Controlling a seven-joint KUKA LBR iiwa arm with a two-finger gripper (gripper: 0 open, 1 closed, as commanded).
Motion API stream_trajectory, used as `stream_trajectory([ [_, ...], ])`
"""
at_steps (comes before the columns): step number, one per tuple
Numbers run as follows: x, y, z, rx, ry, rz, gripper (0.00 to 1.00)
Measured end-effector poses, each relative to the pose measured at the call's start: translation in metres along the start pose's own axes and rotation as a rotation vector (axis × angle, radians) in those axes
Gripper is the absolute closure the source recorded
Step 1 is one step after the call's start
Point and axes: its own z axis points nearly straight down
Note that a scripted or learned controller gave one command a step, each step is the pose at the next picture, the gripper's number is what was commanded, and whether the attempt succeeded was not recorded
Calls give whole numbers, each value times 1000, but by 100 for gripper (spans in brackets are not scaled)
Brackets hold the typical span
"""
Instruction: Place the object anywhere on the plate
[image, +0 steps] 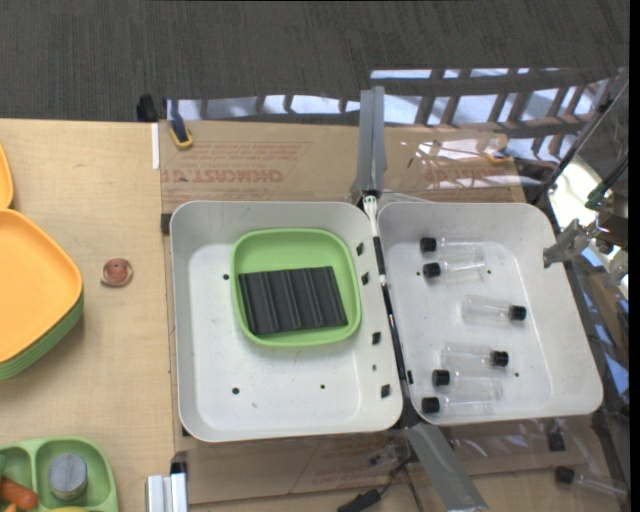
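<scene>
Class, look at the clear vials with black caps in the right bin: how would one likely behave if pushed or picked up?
The vials lie on their sides and look cylindrical, so one would probably roll when nudged. They look clear and empty, so likely light. Smooth walls may slip in a grip; possibly fragile if glass.

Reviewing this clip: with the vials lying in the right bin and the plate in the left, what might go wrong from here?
1. The vials are clear plastic with small black caps, lying flat, so a grasp may slip or close on nothing.
2. Two vials near the front lie close together; the fingers may nudge one while reaching for the other.
3. The green plate bears a ridged black insert; a round vial dropped there may roll.
</scene>
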Motion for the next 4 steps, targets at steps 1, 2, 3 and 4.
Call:
stream_trajectory([
  [1, 6, -7, 14, 2, 1, 99, 0],
  [2, -1, 1, 2, 1, 0, 112, 0],
  [3, 4, -3, 9, 2, 0, 224, 0],
  [4, 1, -4, 19, 2, 1, 280, 0],
])
